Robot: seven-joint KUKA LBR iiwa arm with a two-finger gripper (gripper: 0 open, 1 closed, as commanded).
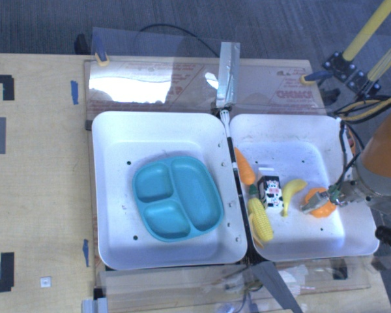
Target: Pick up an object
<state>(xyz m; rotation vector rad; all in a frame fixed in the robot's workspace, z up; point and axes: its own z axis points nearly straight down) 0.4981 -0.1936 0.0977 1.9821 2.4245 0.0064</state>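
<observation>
The worktop (32, 194) of pale wood carries two shallow white bins side by side. The left bin (111, 149) holds a teal divided plate (176, 197), lying flat near its middle. The right bin (293, 139) holds the small things the task could take. Along its left wall lies an orange carrot (246, 168), and below it a yellow corn cob (260, 222) against the same wall. Just beside the corn stands a small black-and-white cow-patterned carton (271, 193), and touching or almost touching its right side is a yellow banana (290, 193).

The arm (384, 155) reaches in from the right, and its gripper (330, 197) is low in the right bin, right at a small orange piece (320, 209) with something greyish beside it. Whether the fingers are spread or closed cannot be told; they are too small and blurred, and it is unclear if the orange piece sits between them or only beside them.

The step in hand looks like the grasp itself, on the orange piece near the bin's right side. The next move calls for a firm closure on it and then a straight lift clear of the bin floor, without nudging the banana nearby.
</observation>
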